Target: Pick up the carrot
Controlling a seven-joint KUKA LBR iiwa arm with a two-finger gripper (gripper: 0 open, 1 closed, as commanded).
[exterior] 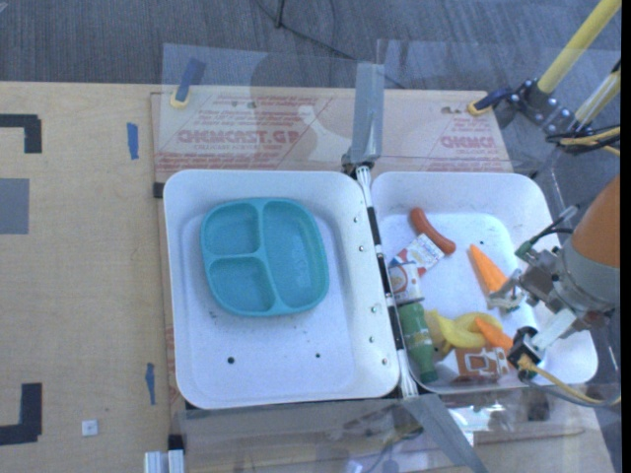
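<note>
The carrot (484,266), a short orange cone, lies in the right bin (463,197) near its right side, pointing up-left. My gripper (509,292) reaches in from the right and sits just below and right of the carrot's lower end, close to it or touching it. Nothing is visibly lifted off the bin floor.
Also in the right bin: a red sausage (432,231), a small printed packet (418,257), a green bottle (417,329), a yellow banana (452,327), a second orange piece (492,331) and a small carton (479,364). The left bin (197,343) holds a teal divided plate (264,256).
</note>
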